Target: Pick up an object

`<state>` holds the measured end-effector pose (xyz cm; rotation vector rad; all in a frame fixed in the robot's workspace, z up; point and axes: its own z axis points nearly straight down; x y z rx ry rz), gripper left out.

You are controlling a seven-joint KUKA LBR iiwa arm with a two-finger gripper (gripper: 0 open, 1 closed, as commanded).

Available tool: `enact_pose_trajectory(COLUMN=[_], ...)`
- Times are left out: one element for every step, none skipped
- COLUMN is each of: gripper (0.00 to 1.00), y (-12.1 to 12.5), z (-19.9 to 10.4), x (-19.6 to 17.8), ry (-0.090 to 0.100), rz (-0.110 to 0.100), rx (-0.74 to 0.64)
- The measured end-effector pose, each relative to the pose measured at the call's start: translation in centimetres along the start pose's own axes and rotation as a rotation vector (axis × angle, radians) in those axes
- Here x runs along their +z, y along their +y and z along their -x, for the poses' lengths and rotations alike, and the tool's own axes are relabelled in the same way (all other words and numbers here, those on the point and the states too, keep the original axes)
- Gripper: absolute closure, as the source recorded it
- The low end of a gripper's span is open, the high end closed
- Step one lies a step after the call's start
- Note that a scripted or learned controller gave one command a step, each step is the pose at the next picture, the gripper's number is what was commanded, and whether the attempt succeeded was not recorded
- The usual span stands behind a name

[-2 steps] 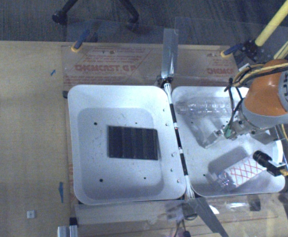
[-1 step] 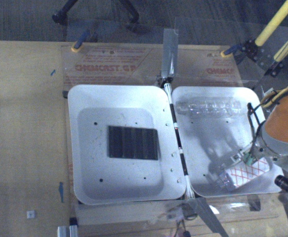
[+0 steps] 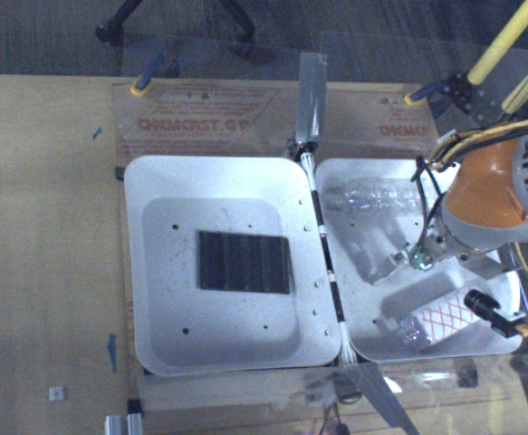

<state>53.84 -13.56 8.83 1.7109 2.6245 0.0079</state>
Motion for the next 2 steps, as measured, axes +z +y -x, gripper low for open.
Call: enact_pose_trajectory(gripper=[0.00,0.00], y=[-1.0,1.6], z=[4.0,1.9], x=[-4.0,-2.6], ry=[0.002,0.005], rz=[-0.007,-0.006], rx=[0.071,-0.270])
